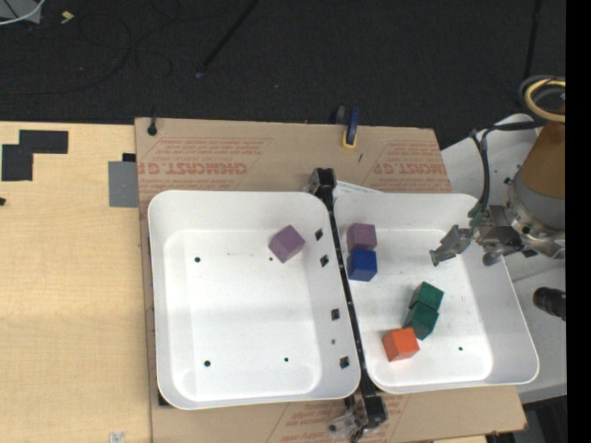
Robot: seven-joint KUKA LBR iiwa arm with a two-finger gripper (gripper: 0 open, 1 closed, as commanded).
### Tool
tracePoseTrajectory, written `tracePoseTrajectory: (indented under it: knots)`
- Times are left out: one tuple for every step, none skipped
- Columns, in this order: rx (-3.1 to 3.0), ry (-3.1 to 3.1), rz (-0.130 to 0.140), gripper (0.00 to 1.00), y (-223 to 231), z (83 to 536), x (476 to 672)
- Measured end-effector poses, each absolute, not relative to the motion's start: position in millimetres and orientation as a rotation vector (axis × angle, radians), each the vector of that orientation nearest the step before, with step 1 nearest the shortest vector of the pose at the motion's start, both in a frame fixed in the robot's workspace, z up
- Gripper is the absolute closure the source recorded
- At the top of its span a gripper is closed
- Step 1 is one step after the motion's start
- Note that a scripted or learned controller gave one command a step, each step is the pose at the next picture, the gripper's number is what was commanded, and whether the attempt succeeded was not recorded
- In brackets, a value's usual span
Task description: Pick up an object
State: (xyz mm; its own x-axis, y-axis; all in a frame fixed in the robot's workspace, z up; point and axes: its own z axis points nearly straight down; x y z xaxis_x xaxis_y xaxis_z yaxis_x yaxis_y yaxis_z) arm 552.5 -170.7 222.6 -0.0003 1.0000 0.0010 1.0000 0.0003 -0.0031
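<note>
Camera view looked down on the surface [74, 275], where a cardboard sheet [231, 160] carried two white bins side by side. The left bin [185, 358] held a single purple cube [286, 244] near its upper middle, with wide bare floor around it. The right bin [499, 358] held a second purple cube [361, 236] touching a blue cube [363, 265] just beside the shared wall, then two green cubes [425, 307] pressed together, and an orange cube [400, 344] just beside them.

The arm [549, 169] reached in from the right, and its hand [462, 243] hung over the upper right part of the right bin, well apart from every cube. How far it was open could not be told, and nothing was seen in its grip.

The step appeared to be the approach, with nothing yet picked. The next move would likely call for carrying the hand down and left toward the green pair or the orange cube. Those sat in open floor, away from the walls; the blue and purple pair crowded the divider, leaving less room.
</note>
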Motion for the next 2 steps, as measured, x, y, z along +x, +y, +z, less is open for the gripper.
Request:
tracePoseTrajectory:
  knots:
    - [-2.21, -2.221, 0.007, 0.0, -169, 84, 577.6]
    - [-2.217, -2.226, -0.002, 0.0, -131, 88, 632.3]
